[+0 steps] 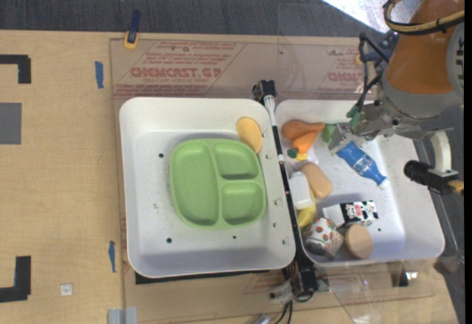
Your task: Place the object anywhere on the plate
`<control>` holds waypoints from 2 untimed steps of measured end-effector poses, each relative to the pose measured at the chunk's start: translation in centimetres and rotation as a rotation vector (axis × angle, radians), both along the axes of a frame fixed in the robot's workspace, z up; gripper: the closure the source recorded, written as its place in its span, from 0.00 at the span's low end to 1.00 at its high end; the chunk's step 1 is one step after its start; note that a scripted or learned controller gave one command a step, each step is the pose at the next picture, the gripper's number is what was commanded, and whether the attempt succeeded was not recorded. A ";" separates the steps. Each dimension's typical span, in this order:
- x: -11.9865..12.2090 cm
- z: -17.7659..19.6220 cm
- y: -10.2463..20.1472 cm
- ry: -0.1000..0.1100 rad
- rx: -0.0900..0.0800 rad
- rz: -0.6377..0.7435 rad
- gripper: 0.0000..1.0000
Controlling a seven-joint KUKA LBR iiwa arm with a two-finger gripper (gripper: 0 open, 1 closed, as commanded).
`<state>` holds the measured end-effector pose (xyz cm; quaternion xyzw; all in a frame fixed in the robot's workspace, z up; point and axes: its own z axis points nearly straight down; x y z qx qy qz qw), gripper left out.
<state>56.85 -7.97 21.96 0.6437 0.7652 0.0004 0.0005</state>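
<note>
Green and three-sectioned, the plate (217, 184) is lying in the middle of the left bin (140, 167), and we are seeing a yellow-orange object (250, 133) sitting off it, near that bin's far right corner. Our end effector (352, 128) is hanging over the far part of the right bin (420, 230), just beside a blue bottle (362, 162) and an orange carrot-like piece (303, 131); whether it is parted or closed we cannot tell. Nearer the front edge of the counter (59, 167) a tan piece (318, 181), a black-and-white carton (359, 211), a patterned cup (324, 235) and a round tan object (359, 242) are lying together
</note>
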 end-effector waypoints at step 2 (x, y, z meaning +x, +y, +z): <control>-0.3 3.7 16.9 -0.001 0.001 -0.120 1.00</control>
